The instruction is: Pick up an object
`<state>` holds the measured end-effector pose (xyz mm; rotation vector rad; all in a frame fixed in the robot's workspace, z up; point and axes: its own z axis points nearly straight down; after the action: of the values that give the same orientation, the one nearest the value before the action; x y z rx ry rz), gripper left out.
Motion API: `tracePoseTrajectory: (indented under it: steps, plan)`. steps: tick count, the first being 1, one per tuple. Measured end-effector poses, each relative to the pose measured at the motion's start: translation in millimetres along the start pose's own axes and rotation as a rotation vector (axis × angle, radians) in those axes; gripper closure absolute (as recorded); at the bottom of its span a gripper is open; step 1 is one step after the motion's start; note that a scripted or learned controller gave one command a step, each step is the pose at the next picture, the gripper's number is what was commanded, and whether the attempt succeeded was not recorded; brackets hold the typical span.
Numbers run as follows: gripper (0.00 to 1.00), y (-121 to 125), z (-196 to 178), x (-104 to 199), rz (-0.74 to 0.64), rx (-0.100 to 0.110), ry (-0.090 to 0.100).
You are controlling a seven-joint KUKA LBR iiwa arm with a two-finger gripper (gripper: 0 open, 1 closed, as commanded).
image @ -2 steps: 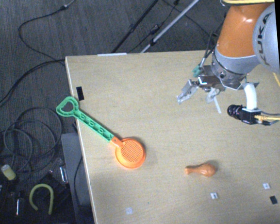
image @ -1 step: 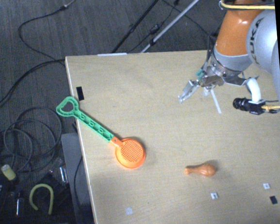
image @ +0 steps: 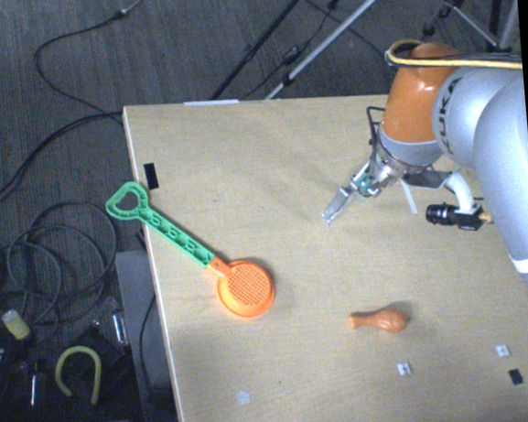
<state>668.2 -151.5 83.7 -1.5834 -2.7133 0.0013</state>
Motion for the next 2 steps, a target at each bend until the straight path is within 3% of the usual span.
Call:
tracePoseTrajectory:
  steps: [1,2]
  plan:
    - [1.00,1.8,-10.3,1.0,0.001,-0.006,0.002]
    - [0.00,1.8,-10.3,1.1,0.001,-0.006,0.002]
